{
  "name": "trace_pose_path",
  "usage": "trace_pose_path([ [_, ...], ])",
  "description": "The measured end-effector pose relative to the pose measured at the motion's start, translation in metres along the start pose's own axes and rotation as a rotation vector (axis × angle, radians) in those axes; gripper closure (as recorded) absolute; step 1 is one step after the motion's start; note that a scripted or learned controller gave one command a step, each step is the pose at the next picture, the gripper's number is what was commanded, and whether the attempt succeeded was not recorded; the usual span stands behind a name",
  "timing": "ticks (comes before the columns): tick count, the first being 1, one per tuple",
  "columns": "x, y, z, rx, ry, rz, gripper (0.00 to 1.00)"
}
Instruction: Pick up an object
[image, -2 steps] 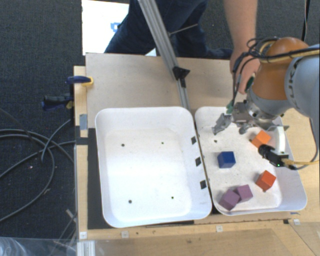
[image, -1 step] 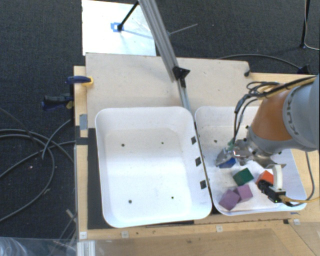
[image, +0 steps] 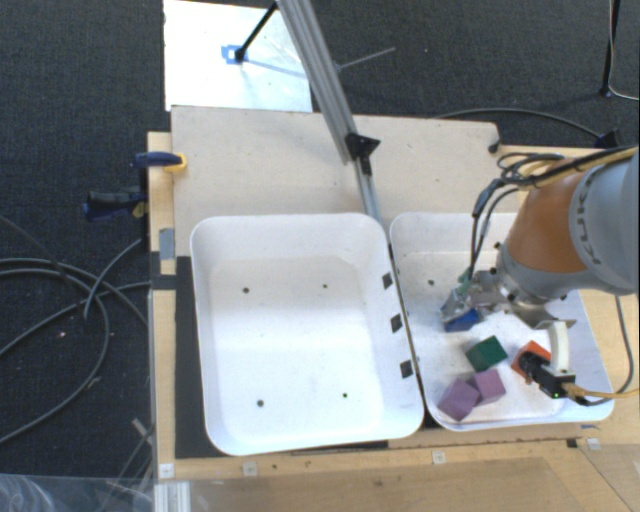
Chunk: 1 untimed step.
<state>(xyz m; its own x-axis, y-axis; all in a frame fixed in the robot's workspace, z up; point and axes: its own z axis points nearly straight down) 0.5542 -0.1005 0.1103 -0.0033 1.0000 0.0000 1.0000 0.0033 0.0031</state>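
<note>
The robot arm (image: 570, 230) reaches into the right bin (image: 420, 240). Its gripper (image: 462, 305) is low in the bin, right at a small blue object (image: 461, 320). I cannot tell how the gripper is set or if it has hold of the blue object. Close by lie a green block (image: 486, 353), two purple blocks (image: 472, 392) and an orange piece (image: 533, 355). The left bin (image: 290, 330) sits beside it.

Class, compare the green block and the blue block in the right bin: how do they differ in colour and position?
The green block is dark green; the blue block is bright blue. The green block lies apart from the arm, nearer the two purple blocks; the blue block sits right at the tool. The green block shows whole; the blue block is partly hidden. Both lie in the right bin.
</note>
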Motion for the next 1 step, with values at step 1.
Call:
trace_pose_path([
  [1,0.0690,0.0655,-0.0850,-0.010,0.002,-0.010,1.00],
])
